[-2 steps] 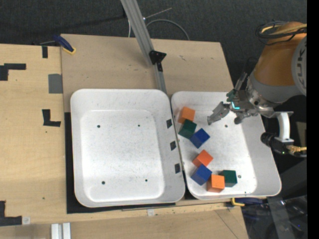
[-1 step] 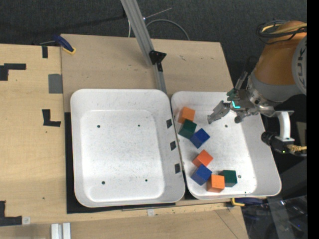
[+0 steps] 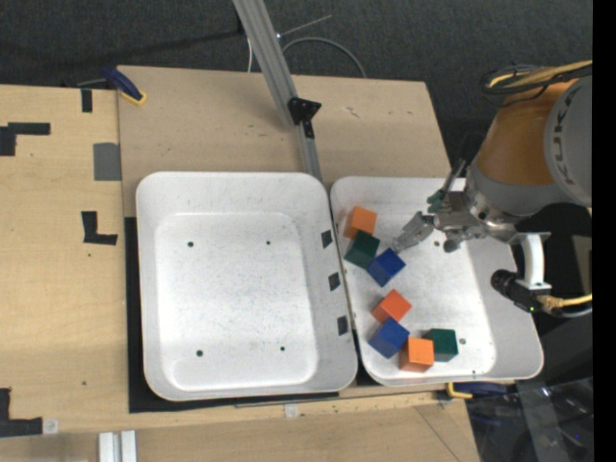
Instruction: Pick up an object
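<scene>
You've got seven small cubes, all in the right bin (image 3: 500, 354); they look like light, rigid blocks w/ flat faces, prob. a bit slick, nothing fragile. Take one across two opposite flat sides, not corner to corner.

Nearest the camera: orange cube (image 3: 419, 352) touching a dark green cube (image 3: 444, 344) and a blue cube (image 3: 389, 338), w/ another orange cube (image 3: 392, 307) just above. That group is tight, so side access is poor.

Further back: blue cube (image 3: 386, 266), dark green cube (image 3: 363, 249) and orange cube (image 3: 361, 221) stacked in a slanted line near the bin's left wall. The blue one's right side is free, so it's prob. your easiest take.

The gripper (image 3: 416, 232) hovers just beside that blue cube, nothing held; can't tell if the fingers are spread or closed. The left bin (image 3: 154, 200) sits alongside on the bench (image 3: 192, 114). A metal pole (image 3: 274, 56) crosses at the far side.
</scene>
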Controlling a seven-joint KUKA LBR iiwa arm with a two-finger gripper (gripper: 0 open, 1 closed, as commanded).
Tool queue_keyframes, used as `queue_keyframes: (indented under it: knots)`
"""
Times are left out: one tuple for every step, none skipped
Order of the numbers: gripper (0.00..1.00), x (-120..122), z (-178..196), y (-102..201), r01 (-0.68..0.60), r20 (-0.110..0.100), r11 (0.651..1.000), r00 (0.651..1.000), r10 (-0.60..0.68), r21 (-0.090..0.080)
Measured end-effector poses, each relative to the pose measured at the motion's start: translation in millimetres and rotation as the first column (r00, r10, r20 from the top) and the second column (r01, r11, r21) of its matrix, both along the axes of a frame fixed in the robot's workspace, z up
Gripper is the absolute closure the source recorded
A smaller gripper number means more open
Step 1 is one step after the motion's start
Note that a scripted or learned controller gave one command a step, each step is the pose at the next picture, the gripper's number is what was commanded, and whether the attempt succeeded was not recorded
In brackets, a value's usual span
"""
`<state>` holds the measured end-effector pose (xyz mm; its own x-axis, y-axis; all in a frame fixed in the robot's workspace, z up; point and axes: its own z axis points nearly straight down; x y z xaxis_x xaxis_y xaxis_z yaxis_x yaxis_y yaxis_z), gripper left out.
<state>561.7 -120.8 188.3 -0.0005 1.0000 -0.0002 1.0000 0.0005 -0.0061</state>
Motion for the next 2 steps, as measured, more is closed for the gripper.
queue_keyframes:
  knots:
    - [0.00,-7.5,-58.8,-6.8,0.001,-0.001,1.000,1.000,-0.001,0.001]
    - [0.00,-0.7,-72.2,-6.6,-0.002,0.024,1.000,1.000,0.002,-0.002]
